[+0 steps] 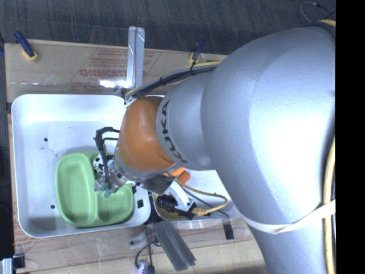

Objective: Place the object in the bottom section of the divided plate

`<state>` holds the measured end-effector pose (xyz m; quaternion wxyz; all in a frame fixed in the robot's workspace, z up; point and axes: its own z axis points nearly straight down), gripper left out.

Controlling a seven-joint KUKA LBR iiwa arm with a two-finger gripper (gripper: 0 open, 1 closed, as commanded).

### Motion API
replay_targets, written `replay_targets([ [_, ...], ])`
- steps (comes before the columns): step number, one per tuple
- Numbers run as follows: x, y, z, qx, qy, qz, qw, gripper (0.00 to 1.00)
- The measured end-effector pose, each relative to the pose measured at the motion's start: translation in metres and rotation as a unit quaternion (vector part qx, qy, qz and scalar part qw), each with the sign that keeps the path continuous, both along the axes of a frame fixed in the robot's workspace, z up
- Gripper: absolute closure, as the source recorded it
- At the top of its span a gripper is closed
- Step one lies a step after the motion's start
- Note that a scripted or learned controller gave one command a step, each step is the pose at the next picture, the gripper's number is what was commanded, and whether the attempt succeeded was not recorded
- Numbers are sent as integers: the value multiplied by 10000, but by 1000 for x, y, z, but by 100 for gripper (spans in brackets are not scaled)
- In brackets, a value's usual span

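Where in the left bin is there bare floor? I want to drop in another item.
The left bin is bare between its far wall and the green divided plate, and along its left wall. Crowding sits at the plate's right edge, under the gripper.

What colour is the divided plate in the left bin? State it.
Light green. The divided plate shows plainly in the camera view, lying in the white bin.

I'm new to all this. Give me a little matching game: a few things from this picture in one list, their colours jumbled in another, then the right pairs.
Things:
1. divided plate
2. bin
3. band above the wrist
4. clamp

Colours:
A. orange
B. blue
C. green
D. white

Pairs: 1-C, 2-D, 3-A, 4-B
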<state>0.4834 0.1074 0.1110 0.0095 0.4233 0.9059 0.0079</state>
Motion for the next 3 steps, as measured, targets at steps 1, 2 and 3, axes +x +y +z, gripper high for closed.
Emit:
replay_targets([
  [1, -7, -87, 81, -25, 122, -567, 9983, 100],
  [2, 11, -93, 112, -26, 131, -517, 9986, 100],
  [3, -7, -13, 88, -31, 132, -296, 9995, 100],
])
